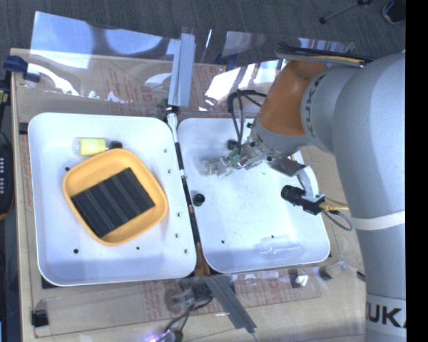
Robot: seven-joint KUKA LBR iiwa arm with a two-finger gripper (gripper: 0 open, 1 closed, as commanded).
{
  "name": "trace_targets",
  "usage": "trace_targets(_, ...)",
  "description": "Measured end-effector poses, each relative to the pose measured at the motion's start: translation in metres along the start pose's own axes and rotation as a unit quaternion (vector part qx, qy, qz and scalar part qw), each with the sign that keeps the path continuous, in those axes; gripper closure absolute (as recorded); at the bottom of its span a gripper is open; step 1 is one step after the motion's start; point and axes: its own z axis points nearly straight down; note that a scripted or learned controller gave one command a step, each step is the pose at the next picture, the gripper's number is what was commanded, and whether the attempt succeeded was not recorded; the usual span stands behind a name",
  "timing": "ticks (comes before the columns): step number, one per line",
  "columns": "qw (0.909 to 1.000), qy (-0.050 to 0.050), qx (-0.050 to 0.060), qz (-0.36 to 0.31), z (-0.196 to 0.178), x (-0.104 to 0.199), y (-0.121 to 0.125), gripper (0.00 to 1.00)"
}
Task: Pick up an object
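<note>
Nearest the camera, the front edge of the brown worktop (271, 301) carries a grey metal bracket (228, 301) at the junction of the two bins.

Right-hand shallow white plastic bin (221, 251): a clear, transparent plastic item (277, 248) lies close to its near wall, hard to make out against the white floor. A small dark round object (197, 199) sits at the bin's left wall, beside the divider.

Left-hand shallow white plastic bin (46, 219): a yellow-orange, rounded square dish with a dark ribbed insert (114, 195) lies tilted across its centre. Just behind it, near the far wall, lies a small pale yellow cylindrical object (91, 146), with a small dark piece at its right end.

The grey arm with the orange band (292, 105) reaches in from the right over the right-hand bin. The end effector (220, 165) is low in the far half of that bin, at or near the floor. Its finger spacing cannot be determined; the tip region is a blur of metallic and pale parts, and no item can be confirmed between the fingers. A black cable fitting (299, 197) hangs below the wrist.

Farthest back, clear plastic sheeting (100, 45) stands behind both bins.
</note>
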Motion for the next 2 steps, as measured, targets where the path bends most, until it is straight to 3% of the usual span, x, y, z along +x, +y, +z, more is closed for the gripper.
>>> trace_targets(1,0.9978,0.000,-0.001,-0.066,-0.068,0.019,0.060,0.00)
trace_targets(2,0.9964,0.001,0.001,-0.084,0.015,0.019,0.059,0.00)
